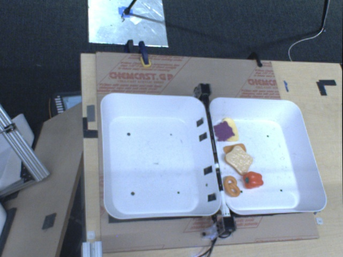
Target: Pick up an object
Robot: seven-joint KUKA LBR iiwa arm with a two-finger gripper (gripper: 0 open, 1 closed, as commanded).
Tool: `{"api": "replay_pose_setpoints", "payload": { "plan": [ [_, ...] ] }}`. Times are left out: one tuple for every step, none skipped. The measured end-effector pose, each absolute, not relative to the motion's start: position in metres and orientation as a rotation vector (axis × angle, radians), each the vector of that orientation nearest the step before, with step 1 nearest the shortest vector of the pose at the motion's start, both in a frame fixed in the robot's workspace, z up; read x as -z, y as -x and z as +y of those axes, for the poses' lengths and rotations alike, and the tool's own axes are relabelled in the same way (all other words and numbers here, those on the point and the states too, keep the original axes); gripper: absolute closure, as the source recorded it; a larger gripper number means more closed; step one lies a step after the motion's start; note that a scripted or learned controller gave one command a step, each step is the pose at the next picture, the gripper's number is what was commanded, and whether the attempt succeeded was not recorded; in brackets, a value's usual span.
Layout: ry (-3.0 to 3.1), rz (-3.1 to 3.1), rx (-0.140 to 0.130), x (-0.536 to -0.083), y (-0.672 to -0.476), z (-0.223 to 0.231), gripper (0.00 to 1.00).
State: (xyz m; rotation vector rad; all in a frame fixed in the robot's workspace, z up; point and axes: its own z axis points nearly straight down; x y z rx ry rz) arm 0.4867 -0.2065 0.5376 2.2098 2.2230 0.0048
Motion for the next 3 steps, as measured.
{"api": "replay_pose_setpoints", "payload": {
  "plan": [
    [-2.209,2.232,-0.004,-0.525,-0.487,-0.142,1.00],
    [-2.221,2.212,0.000,-0.536,-0.486,-0.210,1.00],
    [-2.211,2.234,-0.001,-0.494,-0.487,-0.140,1.00]
  ]
}}
